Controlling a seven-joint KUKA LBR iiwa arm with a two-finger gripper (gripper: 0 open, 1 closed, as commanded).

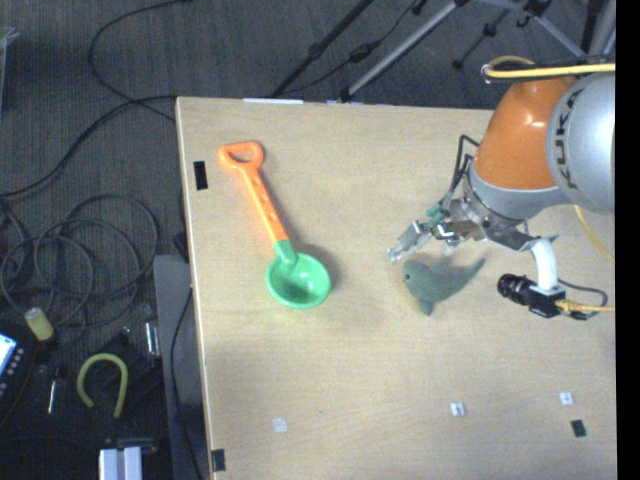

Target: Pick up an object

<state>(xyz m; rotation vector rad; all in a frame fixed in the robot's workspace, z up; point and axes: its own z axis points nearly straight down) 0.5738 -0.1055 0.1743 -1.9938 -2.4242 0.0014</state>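
Observation:
A toy spoon with an orange handle [258, 196] and a green bowl [298, 281] lies on the left half of the wooden bench top [330, 388], with the handle pointing to the far left. A small grey-green soft object [438, 280] lies right of centre. My gripper [405, 245] hangs just above and to the left of that object, its metal fingers pointing left and standing open with nothing between them. The grey and orange arm [535, 148] comes in from the right and hides part of the bench behind it.
A small black cylinder with a yellow cable [528, 293] hangs off the wrist just right of the grey-green object. Small markers [457, 408] dot the front of the bench. Cables and a tripod lie on the floor beyond the left and far edges.

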